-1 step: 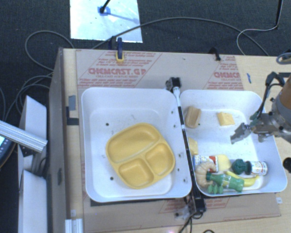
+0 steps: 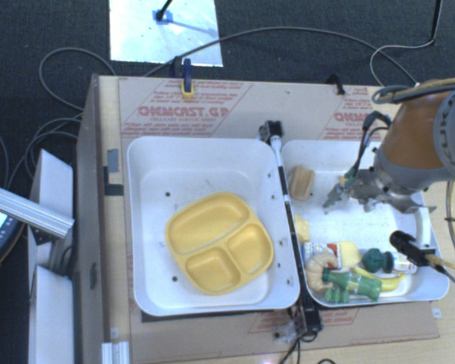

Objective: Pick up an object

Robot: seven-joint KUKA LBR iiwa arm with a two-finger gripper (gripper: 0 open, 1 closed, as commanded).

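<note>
**Gripper poised over the right bin, nothing in hand**

The gripper [image 2: 341,194] hung in the right bin [image 2: 440,283], fingers spread apart and holding nothing. A tan block [image 2: 300,181] lay just beside it at nine o'clock, alone. The toy pile [image 2: 353,270] crowded six o'clock. Best bet, I judged: go for the isolated block, centre the fingers either side, descend straight, then close. The yellow tray [image 2: 218,241] sat in the left bin [image 2: 148,203].

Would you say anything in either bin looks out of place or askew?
Mostly no. The yellow tray lies skewed in the left bin, and the toys are heaped together in the right bin's near corner, the green bottle on its side.
</note>
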